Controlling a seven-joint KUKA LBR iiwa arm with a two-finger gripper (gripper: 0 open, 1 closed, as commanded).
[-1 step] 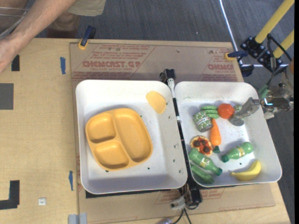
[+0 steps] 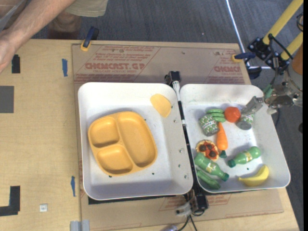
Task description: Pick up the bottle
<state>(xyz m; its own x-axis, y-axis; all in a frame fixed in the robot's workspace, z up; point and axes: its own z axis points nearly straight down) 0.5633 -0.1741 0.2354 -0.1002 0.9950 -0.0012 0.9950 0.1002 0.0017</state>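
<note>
Two green toy bottles lie in the right bin (image 2: 281, 162). One bottle (image 2: 245, 157), with a yellow label, is on its side near the front right, just above a banana (image 2: 256, 176). The other bottle (image 2: 210, 166) lies at the front left of that bin, next to a green vegetable piece (image 2: 208, 178). My gripper (image 2: 248, 113) reaches in from the right at the bin's back right, low beside a red tomato (image 2: 232, 114). It is well behind both bottles and touches neither.
The right bin also holds a carrot (image 2: 221, 138), a small pizza piece (image 2: 208, 148), a green patterned can (image 2: 209, 124) and a green pod (image 2: 215, 113). The left bin (image 2: 86, 177) holds a yellow divided tray (image 2: 122, 141) and a yellow chip (image 2: 161, 104). A person's arm (image 2: 33, 13) lies across the top left.
</note>
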